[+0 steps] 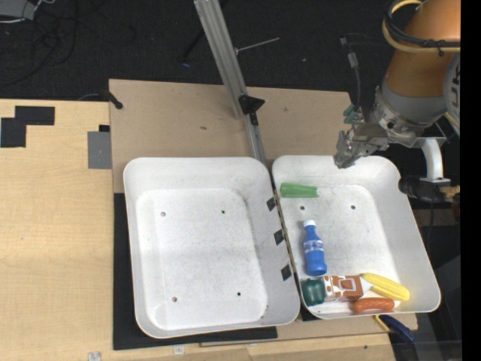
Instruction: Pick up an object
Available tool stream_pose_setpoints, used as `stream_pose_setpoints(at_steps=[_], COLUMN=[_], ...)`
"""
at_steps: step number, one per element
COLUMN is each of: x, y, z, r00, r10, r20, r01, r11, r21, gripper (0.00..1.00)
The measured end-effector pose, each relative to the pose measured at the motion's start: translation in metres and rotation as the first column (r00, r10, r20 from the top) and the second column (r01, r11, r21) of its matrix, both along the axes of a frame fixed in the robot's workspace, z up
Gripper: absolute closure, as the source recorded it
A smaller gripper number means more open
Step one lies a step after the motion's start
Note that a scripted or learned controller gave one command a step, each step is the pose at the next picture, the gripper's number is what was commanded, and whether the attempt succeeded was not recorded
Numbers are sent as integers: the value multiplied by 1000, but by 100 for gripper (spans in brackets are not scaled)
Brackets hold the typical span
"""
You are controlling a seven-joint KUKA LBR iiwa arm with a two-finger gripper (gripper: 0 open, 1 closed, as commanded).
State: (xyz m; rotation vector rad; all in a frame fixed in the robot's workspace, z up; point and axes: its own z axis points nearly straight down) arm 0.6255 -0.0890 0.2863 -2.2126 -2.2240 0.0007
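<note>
Claw [350, 155] hovers over the far edge of the right bin [421, 235], near its far-right corner. Nothing visible between its tips; can't tell how far apart they stand, too small and dark.

Candidates, all in the right bin:
- green bar [299, 191], flat near the far-left corner, closest to the claw. Looks light and rigid; pinch across the narrow width.
- blue bottle [313, 249], lying along the left wall, cap toward the far side. Probably light plastic, smooth and round, so may roll or slip; grip across the body mid-length, not the cap.
- near edge cluster: dark green block [313, 290], small box [344, 286], corn cob [385, 285], sausage [371, 304], touching or nearly so. Crowded, poor finger clearance.

Left bin [143, 201] offers no candidates. Best bet in my view: green bar, isolated.
</note>
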Motion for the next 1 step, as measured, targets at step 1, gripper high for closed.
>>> stream_pose_setpoints(at_steps=[1], x=[-4], y=[54], z=[-16], r00=[1000], r10=[-1], r20=[-1], r01=[1], r11=[1000], r21=[-1], gripper=[100])
